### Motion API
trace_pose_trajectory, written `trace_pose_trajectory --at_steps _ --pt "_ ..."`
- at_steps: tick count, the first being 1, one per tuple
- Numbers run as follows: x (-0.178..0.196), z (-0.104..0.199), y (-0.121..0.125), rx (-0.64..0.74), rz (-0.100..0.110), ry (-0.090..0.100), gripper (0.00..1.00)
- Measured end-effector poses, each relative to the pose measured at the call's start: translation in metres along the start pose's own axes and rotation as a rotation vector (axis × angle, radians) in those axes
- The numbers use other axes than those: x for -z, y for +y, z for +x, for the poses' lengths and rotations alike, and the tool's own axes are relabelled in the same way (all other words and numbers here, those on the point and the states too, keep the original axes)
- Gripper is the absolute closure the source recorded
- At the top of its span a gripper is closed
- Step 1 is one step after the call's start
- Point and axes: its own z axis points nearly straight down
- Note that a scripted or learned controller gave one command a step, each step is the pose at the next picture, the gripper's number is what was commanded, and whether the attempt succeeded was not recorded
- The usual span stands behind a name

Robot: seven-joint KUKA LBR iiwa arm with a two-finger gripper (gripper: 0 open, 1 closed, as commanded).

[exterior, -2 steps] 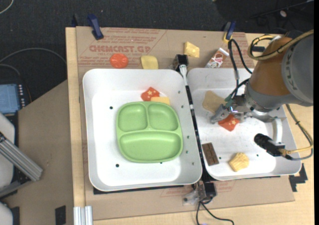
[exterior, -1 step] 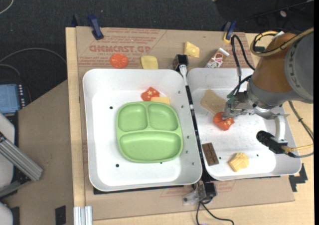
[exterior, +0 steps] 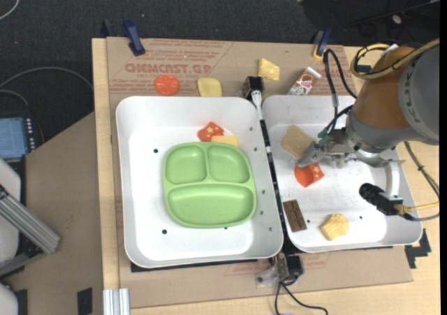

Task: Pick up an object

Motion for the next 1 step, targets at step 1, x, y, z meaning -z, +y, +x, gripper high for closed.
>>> trace_pose_trajectory --at_steps 1 --pt "-0.0081 0.0312 -0.0038 0.004 0.004 0.002 0.00"
